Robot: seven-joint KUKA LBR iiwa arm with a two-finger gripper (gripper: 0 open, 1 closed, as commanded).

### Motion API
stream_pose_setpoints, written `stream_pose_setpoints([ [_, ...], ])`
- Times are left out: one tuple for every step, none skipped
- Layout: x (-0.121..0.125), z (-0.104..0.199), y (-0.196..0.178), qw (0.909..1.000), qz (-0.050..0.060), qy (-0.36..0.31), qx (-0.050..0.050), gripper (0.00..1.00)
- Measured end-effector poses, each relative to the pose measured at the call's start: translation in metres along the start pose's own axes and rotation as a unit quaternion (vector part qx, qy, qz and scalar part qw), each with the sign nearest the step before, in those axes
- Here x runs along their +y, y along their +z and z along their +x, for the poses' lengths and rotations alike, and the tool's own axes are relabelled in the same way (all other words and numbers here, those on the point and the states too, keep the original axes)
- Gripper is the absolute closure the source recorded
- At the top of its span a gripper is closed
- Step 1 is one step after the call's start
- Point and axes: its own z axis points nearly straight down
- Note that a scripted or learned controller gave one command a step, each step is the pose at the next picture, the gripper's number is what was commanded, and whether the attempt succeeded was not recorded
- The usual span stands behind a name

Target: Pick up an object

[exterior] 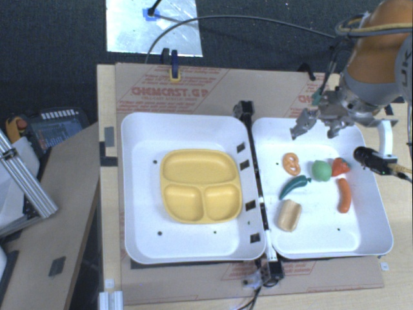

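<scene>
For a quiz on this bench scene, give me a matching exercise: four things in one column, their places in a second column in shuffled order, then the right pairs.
Things:
1. yellow tray
2. pretzel
3. sausage
4. bread roll

Places:
A. right bin, nearest the front edge
B. left bin
C. right bin, beside the divider, below the gripper
D. right bin, toward its right wall

Pairs: 1-B, 2-C, 3-D, 4-A

The hand (317, 126) is hovering, fingers apart and holding nothing, over the right bin's (368, 237) far edge. A pretzel (292, 163), pepper (295, 186), bread (289, 215), sausage (344, 195) are lying mid-bin. The yellow tray (200, 186) is sitting in the left bin (139, 173).
</scene>
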Motion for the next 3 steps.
stream_pose_setpoints([
  [0.002, 0.000, -0.007, 1.0000, -0.006, -0.001, 0.000, 0.00],
  [0.002, 0.002, 0.056, 1.0000, -0.004, 0.000, 0.000, 0.00],
  [-0.003, -0.001, 0.117, 1.0000, -0.003, 0.000, 0.000, 0.00],
])
